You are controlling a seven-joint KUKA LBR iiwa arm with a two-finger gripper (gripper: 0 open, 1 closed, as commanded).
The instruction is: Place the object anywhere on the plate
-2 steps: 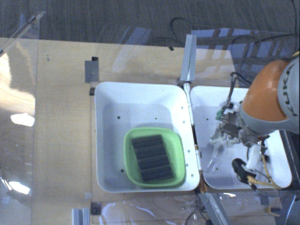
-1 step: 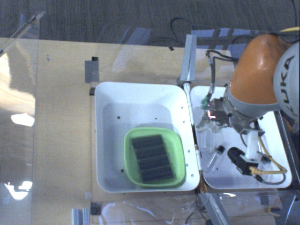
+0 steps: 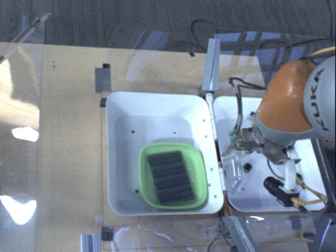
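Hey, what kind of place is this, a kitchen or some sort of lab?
Most likely a robotics lab, not a kitchen: a KUKA arm reaches over two white bins on a wooden bench, with loose cables and carpet behind. A green plate lies in the left bin.

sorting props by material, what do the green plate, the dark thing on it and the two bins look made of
Green plate: likely plastic, smooth and matte, even lime colour, rounded moulded rim.
Dark object: possibly rubber or foam; dull charcoal, ribbed in cross bands, no shine. Uncertain.
Left bin and right bin: probably moulded plastic, white, slightly glossy, rounded corners.
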